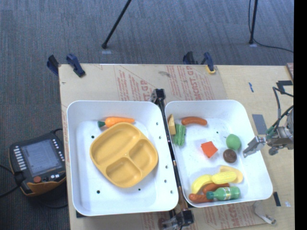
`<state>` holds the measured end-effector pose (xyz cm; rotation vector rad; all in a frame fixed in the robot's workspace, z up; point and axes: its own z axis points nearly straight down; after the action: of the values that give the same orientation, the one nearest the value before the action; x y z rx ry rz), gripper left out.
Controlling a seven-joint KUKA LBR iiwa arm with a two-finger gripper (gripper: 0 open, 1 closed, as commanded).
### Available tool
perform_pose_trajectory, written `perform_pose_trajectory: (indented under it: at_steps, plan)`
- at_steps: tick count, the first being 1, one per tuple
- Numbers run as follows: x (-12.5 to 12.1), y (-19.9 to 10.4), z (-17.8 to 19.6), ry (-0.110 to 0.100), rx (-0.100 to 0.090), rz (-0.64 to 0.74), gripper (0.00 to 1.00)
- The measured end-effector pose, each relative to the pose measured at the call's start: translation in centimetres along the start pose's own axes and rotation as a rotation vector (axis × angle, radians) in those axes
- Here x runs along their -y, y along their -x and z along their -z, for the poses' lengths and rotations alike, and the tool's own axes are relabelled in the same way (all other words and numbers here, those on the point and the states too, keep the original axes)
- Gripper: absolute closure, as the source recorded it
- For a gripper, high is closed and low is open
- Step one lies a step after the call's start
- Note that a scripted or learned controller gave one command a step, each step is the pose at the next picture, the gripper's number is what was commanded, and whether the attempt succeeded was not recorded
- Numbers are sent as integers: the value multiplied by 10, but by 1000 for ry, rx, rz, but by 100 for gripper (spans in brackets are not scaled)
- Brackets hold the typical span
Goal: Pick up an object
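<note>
The right bin [218, 107] holds toy food. A red sausage [194, 121] lies at its back, with a green vegetable [180, 134] and a yellow cheese wedge [171, 124] by the left wall. Mid-bin are an orange-red block [209, 149], a green lime [233, 141] and a brown round piece [230, 155]. At the front lie a banana [201, 182], a corn cob [226, 177] and a green bottle [224, 193]. My gripper [259, 143] hangs at the bin's right rim, just right of the lime, with nothing seen in it.
The left bin [76, 128] holds a yellow divided plate [123, 154] and a carrot [117, 121] behind it. A teach pendant [37, 163] lies off the bench to the left. Clamps [75, 64] grip the bench's back edge.
</note>
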<state>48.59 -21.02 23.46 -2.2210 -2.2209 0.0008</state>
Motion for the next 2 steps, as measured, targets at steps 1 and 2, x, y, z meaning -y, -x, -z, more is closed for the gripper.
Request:
perform_pose_trajectory:
  at_steps: [1,2]
  plan:
    - [-139,-26,-49,-2,-2,17,0]
    - [-68,-96,-147,-2,-2,338,0]
